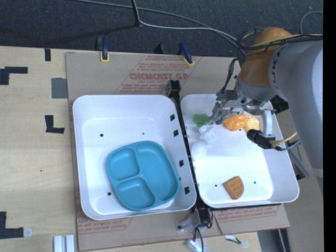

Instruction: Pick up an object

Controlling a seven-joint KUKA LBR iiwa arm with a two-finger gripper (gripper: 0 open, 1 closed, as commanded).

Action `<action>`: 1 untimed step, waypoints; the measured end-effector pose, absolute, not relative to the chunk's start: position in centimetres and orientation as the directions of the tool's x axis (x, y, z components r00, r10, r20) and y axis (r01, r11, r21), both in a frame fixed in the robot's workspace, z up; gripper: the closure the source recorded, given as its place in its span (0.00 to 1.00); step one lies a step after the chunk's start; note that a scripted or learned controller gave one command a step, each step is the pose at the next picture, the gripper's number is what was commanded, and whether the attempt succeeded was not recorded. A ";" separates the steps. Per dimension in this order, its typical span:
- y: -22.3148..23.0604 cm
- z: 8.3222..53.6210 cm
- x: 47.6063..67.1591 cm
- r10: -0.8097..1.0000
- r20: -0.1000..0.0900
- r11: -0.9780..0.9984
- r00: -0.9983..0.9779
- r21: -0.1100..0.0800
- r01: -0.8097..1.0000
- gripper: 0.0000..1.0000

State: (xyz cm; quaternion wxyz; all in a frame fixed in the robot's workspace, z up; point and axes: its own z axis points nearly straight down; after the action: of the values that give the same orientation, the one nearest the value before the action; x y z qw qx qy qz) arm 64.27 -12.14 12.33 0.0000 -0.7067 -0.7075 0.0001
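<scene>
Near the front edge of the bench, two shallow white plastic bins sit side by side on a brown cardboard sheet. The left bin carries a blue three-compartment plastic plate, lying flat towards its front edge. The right bin carries a small tan cracker-like piece close to its front edge, well apart from the other contents. Farther back, near the divider between the bins, a pale crumpled whitish item lies just in front of a small green object. Towards the back right corner of that bin rests an orange and yellow soft-looking object. The two-finger gripper of the grey arm hangs over the back of the right bin, between the green object and the orange and yellow object; whether its fingers are parted or closed cannot be told, and nothing is seen held.
</scene>
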 end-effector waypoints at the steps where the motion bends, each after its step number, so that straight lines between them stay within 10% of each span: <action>1: -12.0 18.5 63.9 1.000 -0.001 0.001 -0.001 0.005 1.000 1.00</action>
State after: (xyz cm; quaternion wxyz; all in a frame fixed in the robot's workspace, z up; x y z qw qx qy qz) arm 63.89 -12.04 18.50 -0.0021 -0.7069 -0.7073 -0.0016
